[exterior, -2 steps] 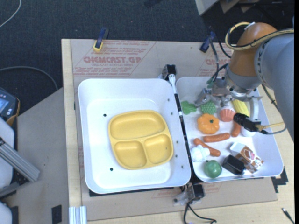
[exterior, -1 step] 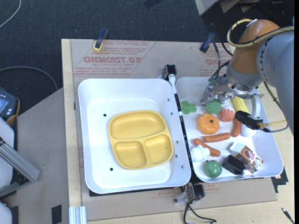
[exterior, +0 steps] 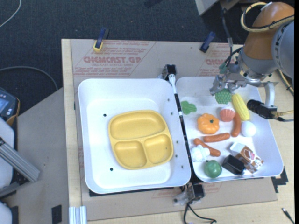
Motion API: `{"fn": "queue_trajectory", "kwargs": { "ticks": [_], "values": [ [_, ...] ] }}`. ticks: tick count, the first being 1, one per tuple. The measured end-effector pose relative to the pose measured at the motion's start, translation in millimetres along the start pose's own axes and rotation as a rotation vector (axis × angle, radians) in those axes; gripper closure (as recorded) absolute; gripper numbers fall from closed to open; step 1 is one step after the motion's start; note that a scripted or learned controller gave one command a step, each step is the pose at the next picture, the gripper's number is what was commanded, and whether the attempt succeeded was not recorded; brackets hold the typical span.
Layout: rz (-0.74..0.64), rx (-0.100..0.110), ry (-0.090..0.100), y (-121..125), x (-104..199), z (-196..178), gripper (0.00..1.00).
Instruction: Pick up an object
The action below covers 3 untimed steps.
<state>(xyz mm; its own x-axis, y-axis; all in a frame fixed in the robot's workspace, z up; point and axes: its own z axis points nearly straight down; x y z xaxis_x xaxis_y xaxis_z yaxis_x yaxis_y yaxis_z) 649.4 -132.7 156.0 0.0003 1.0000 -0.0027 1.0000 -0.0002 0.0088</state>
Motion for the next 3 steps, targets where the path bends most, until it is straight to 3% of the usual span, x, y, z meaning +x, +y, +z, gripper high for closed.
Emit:
{"fn": "queue_trajectory", "kwargs": {
  "ticks": [1, 2, 3],
  "values": [
    [-0.001, 0.000, 0.000, 8.7, -2.6, -62.0, 1.00],
    [-0.001, 0.004, 0.001, 9.6, -2.7, -69.7, 1.00],
    [-0.004, 0.012, 0.004, -11.7, 38.4, -71.5, 1.00]
  ]
}}
